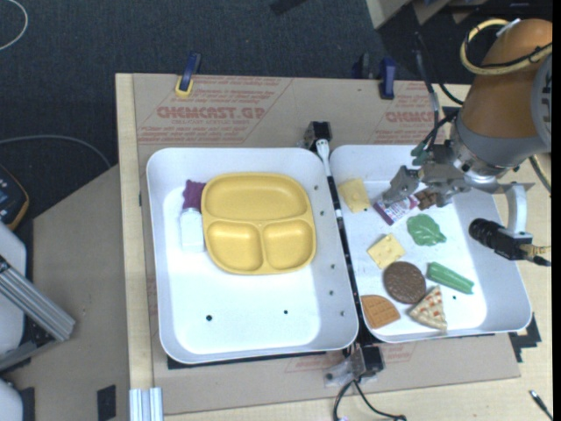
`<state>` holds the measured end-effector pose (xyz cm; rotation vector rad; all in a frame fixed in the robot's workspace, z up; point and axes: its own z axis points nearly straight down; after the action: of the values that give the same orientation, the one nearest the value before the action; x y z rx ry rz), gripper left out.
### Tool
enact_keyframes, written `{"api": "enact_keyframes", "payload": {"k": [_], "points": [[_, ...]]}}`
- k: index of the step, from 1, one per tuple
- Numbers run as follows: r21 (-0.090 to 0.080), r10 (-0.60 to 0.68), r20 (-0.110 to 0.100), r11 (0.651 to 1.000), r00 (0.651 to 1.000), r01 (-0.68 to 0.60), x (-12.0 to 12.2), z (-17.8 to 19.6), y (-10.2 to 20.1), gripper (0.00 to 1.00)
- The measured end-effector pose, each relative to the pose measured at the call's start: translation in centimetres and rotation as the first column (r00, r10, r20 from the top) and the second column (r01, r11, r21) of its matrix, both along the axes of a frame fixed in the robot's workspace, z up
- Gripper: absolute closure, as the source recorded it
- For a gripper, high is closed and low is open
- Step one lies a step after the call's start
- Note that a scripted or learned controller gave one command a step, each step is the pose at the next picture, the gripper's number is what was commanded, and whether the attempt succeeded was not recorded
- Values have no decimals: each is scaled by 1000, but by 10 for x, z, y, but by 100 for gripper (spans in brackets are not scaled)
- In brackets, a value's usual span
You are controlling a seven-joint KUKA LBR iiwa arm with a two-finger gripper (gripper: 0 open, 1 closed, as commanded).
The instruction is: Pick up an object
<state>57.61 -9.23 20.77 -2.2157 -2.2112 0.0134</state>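
From my remote station, I watch the gripper (405, 193) poised at twelve o'clock in the right bin (517, 301); I cannot tell how its jaws stand. A flat, glossy pink-and-white packet (392, 209) lies just beneath. A moulded yellow plastic tray (258, 220), three-sectioned, sits in the left bin (250, 327).
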Motion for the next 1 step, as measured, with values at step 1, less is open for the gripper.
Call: {"api": "enact_keyframes", "payload": {"k": [1], "points": [[-1,2,14,1000,1000,-2,3,7,0,0]]}}
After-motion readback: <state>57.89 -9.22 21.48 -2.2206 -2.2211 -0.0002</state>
